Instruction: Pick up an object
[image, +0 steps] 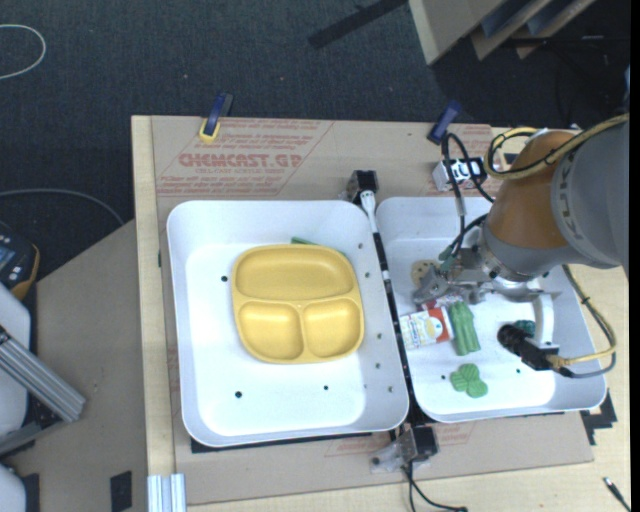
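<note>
My gripper (440, 288) hangs low in the right bin (520, 395), reaching in from the right, close above the bin's left-centre. Just below it lies a small white packet with red and green print (424, 329). A green ridged stick (464, 328) lies beside the packet to the right. A green leafy toy piece (468, 380) sits nearer the front of the bin. A pale brownish object (426, 271) lies by the gripper's upper left, partly hidden by it.
The left bin (200, 400) holds a yellow divided plate (297, 302), with a bit of something green (303, 241) peeking out behind its far edge. Clamps and cables sit along the bench's far edge and between the bins.
</note>
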